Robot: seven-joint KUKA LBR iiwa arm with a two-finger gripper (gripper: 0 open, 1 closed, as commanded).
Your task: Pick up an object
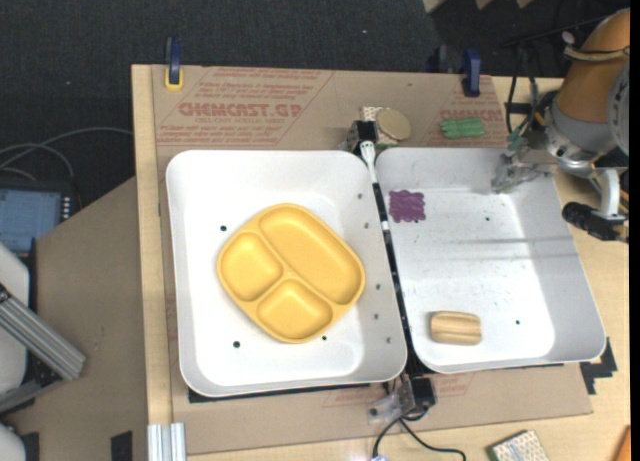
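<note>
Nothing is being carried yet: the gripper [512, 171] is being held over the right bin's [560, 349] far right corner, grip state untellable, while the bread roll [455, 328] is lying ungrasped near its front edge.

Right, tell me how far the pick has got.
Done: nothing looks picked yet. The yellow divided plate lies in the left bin; the tan block and purple piece lie on the floor of the right bin.
In hand: the tool sits at that bin's far right corner, apart from all three.
Left: choose one, reach it, grasp, lift.
</note>
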